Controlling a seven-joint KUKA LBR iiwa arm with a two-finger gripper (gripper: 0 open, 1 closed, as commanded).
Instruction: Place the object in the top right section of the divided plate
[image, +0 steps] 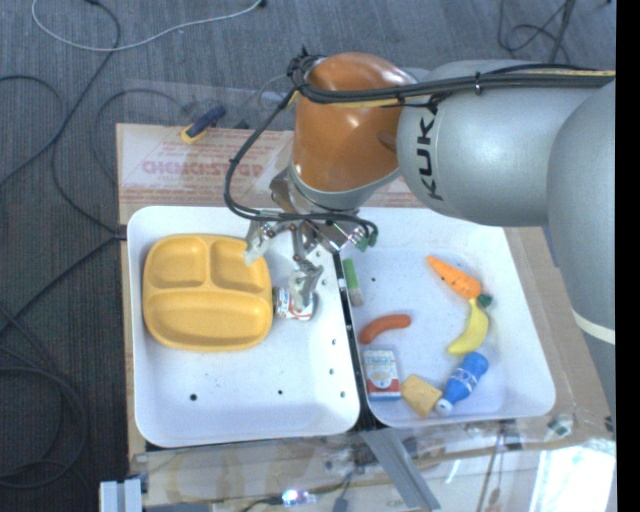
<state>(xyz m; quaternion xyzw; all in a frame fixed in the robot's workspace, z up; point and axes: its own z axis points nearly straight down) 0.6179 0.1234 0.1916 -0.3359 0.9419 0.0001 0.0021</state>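
The yellow divided plate lies in the left bin, with two small sections along its far side and one large section nearer the camera. A small red and white can-like object rests just off the plate's right edge, on the left bin's floor. My gripper hangs under the orange band, right over this object and touching or nearly touching its top. The arm's wrist hides part of the plate's far right corner.
The right bin holds a carrot, a banana, a blue bottle, a sausage, a small red box and a tan wedge. A thin green and white item lies along the divider between the bins.
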